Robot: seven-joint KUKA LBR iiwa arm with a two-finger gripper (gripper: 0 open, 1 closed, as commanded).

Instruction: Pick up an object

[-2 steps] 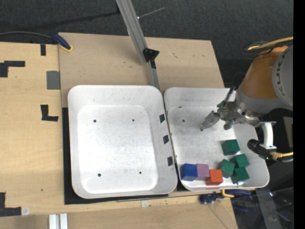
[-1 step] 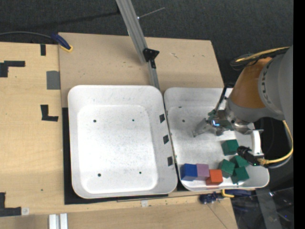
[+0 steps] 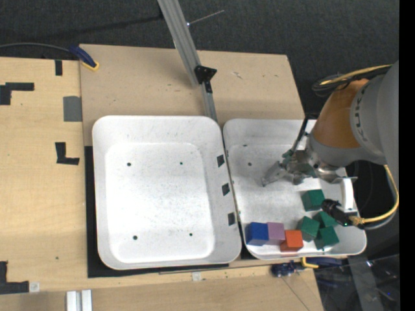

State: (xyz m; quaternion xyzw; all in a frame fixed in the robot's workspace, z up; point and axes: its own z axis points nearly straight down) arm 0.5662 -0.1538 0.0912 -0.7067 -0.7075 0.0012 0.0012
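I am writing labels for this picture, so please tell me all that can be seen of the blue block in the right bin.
The blue block is a small cube with a plain, matte, deep blue surface and no marks that I can make out. It rests flat on the floor of the right bin, in the near left corner, close to the wall. A purple block stands right beside it, seemingly touching. The gripper is apart from it, farther back in the bin.
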